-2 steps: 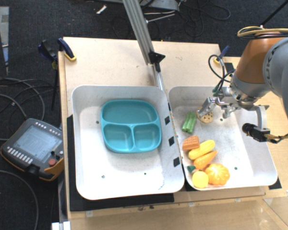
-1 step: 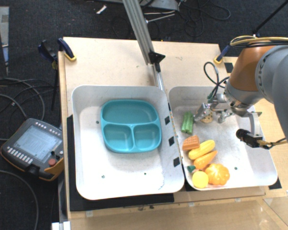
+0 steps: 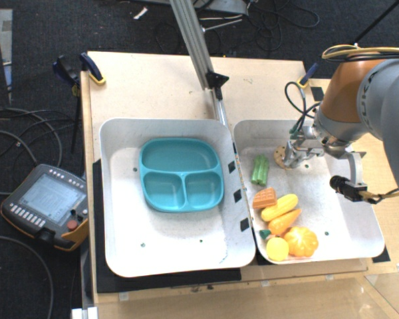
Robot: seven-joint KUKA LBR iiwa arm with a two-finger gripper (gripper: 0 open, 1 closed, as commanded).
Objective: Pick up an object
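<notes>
- The grey arm with the orange band is reaching in from the right and hanging over the far part of the right-hand shallow white bin (image 3: pixel 359 234); its pincer (image 3: pixel 294 155) is sitting low near the bin's far wall; I cannot tell how the pincer is set, since it is small and seen from above.
- A small tan round piece (image 3: pixel 280 155) is lying just left of the pincer's tip; whether the two are touching is not clear; nothing is visibly being carried.
- The likely candidates are lying on the bin floor: a green ridged plastic vegetable (image 3: pixel 260 169) left of the pincer; nearer, an orange-brown ridged block (image 3: pixel 264 197), a yellow banana-shaped piece (image 3: pixel 279 207), an orange carrot-shaped piece (image 3: pixel 284 220), a yellow round fruit (image 3: pixel 276 248) and an orange round fruit (image 3: pixel 302 241), clustered touching one another.
- The left-hand white bin (image 3: pixel 120 244) is holding a teal plastic three-compartment plate (image 3: pixel 181 175).
- As I judge it, the task is standing at the approach stage; the grasp and the lift are both remaining to be done.
</notes>
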